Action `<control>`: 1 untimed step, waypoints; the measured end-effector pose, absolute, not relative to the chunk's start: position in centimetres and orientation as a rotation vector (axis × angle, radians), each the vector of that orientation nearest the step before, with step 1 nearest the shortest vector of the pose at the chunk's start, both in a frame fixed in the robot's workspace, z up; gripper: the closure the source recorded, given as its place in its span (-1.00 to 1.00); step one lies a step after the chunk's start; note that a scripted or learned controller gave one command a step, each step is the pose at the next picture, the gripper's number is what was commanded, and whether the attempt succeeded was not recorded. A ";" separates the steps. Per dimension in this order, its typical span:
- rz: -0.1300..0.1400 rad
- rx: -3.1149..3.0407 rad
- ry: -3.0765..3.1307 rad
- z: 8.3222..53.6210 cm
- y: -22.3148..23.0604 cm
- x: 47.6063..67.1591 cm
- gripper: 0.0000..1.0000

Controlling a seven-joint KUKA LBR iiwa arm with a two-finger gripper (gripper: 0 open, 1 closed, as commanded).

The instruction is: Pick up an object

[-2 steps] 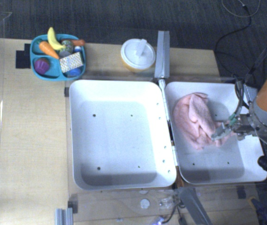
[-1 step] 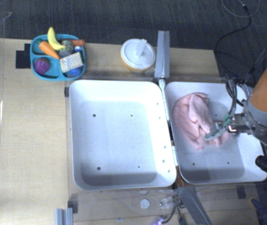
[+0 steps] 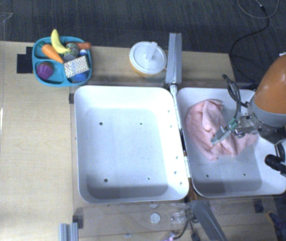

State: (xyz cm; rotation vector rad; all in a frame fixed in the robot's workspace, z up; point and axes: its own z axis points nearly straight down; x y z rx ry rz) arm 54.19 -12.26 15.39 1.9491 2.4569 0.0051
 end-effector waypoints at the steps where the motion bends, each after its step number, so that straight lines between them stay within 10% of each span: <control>1: 0.016 1.870 2.502 9.2 -10.9 55.2 -1.00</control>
